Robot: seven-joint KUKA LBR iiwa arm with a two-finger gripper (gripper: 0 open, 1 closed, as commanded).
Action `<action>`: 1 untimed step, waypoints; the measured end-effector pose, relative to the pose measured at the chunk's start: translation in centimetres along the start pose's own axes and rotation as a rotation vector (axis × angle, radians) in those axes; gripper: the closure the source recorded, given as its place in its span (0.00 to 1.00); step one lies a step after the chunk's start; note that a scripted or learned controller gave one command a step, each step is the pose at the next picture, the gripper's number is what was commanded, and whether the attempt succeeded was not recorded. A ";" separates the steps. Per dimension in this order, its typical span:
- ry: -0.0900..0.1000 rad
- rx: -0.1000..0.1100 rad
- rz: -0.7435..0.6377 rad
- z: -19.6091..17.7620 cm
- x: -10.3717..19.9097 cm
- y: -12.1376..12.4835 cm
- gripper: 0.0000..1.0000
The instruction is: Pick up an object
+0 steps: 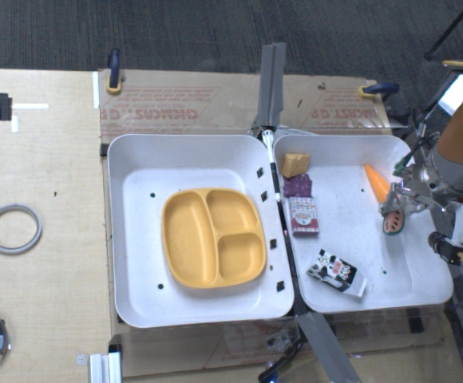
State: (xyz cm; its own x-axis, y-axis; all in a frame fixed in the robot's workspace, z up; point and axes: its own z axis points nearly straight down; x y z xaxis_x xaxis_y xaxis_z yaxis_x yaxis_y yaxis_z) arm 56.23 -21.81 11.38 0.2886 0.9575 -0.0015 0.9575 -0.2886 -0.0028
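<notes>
Bright, even overhead light, faint soft shadows (mild blur), slight glare on the white bins (128, 238).

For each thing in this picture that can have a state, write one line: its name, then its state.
Yellow divided plate: upright in the left bin, compartments bare.
Black-and-white packet: lying flat in the right bin.
Pink carton: lying flat by the divider.
Carrot: lying slantwise.
Watermelon slice: beside the gripper; held or not, unclear.
</notes>
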 end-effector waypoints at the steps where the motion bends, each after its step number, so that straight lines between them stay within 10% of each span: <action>1: 0.000 -0.001 0.098 -8.2 8.4 0.6 1.00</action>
